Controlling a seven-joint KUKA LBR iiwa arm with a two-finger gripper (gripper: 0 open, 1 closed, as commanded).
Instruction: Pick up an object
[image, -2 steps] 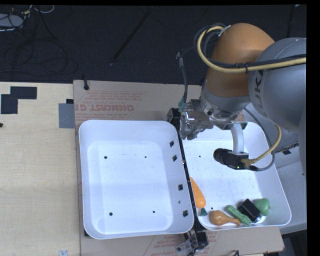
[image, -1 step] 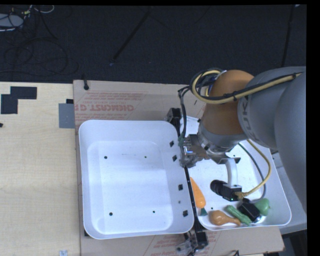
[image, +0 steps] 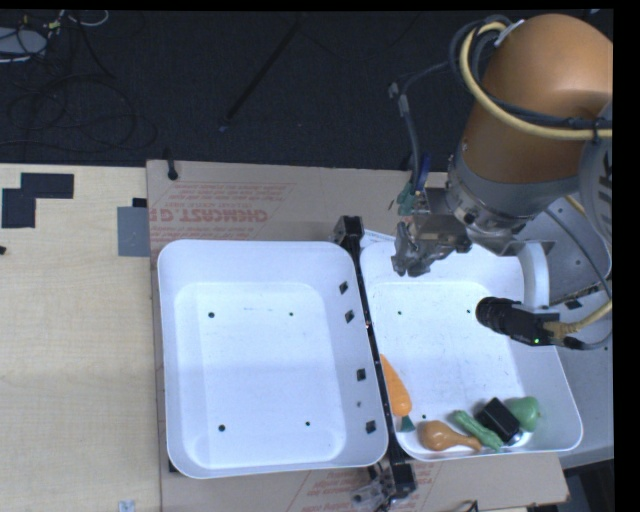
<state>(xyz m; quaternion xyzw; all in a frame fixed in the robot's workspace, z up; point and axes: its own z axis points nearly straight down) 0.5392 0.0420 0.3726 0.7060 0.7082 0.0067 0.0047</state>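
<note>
Grey claw (image: 412, 262) hanging over the far edge of the right bin (image: 560, 400), grip state impossible to tell. Orange carrot-shaped toy (image: 397, 390) against that bin's left wall; tan piece (image: 445, 435), green piece (image: 478, 429) and black block (image: 497, 418) clustered along its near edge.

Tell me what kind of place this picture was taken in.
Most likely a robotics lab or test bench. A robot arm hangs its gripper over two white bins set on cardboard, loose cables trail behind, and small toy-like objects lie in the right bin.
</note>
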